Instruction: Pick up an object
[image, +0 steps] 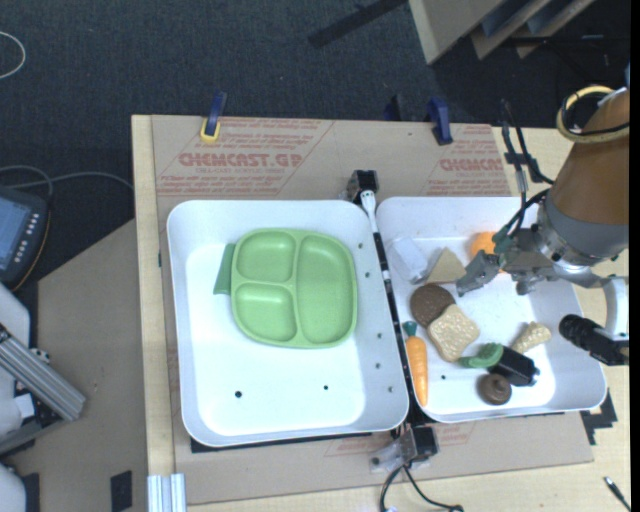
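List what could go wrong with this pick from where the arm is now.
1. The toy food in the right bin is crowded: the cracker touches the brown cookie, so a grasp may nudge or take two things at once.
2. The carrot lies against the bin's left wall, leaving little room beside it.
3. The gripper hovers near the orange piece, which the arm partly hides, so aiming there looks uncertain.

The grey arm (590, 215) comes in from the right side, with its orange band (598, 150) above the wrist. The wrist points down and to the left. The tool (490, 268) hangs low at the end.
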